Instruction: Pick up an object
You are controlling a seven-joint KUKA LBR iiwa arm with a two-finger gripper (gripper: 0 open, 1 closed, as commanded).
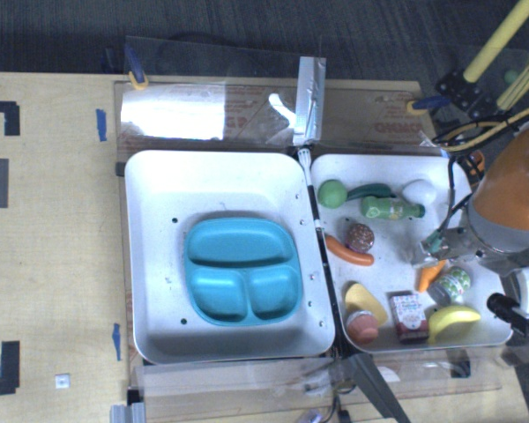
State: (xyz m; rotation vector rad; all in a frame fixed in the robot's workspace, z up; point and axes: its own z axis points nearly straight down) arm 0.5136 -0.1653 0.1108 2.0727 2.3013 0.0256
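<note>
The arm (511,192) hangs over the right bin (335,170), where the toy foods lie loose for picking: a hotdog (348,251), a green bottle (391,208), a yellow banana (453,321). Its hand (hidden beneath the wrist) I cannot tell released or clenched. The left bin (150,236) carries a blue divided tray (242,269).

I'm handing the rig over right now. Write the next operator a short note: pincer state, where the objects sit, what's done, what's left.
Pincer: low over the right bin, near its right side; open or shut cannot be told from this camera, and no object is seen in it.
Objects: all lie in the right bin, including green ball, green bottle, orange carrot, red box and yellow banana.
Left bin: holds a blue divided tray.
Done: arm is over the objects.
Left: grasp one and lift it; nothing appears lifted yet.
</note>
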